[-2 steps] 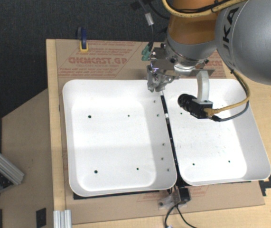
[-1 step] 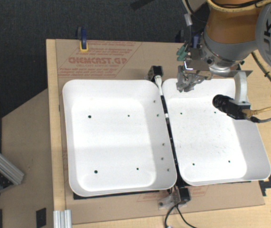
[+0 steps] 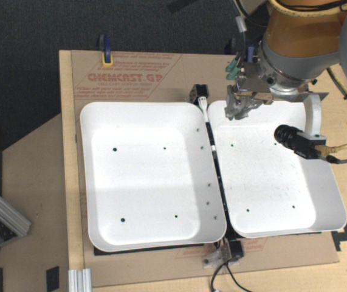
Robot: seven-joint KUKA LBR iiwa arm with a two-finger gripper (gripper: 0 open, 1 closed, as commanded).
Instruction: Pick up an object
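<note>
Left bin (image 3: 94,181) and right bin (image 3: 334,207) on the desk (image 3: 76,102) show bare white floors; no object is visible, so its handling and hold point cannot be judged. Gripper (image 3: 241,108) hangs over the right bin's far-left corner, fingers' state unclear.

Two shallow white bins sit side by side on my surface (image 3: 70,163): left bin (image 3: 143,175), right bin (image 3: 276,187), rims touching along the middle. Beneath them lies a brown cardboard sheet (image 3: 130,75) with red print, held at the surface's far-left corner by a blue-and-yellow clamp (image 3: 106,49). Black clips at the bins' seam: far edge (image 3: 198,93), near edge (image 3: 233,249).
</note>
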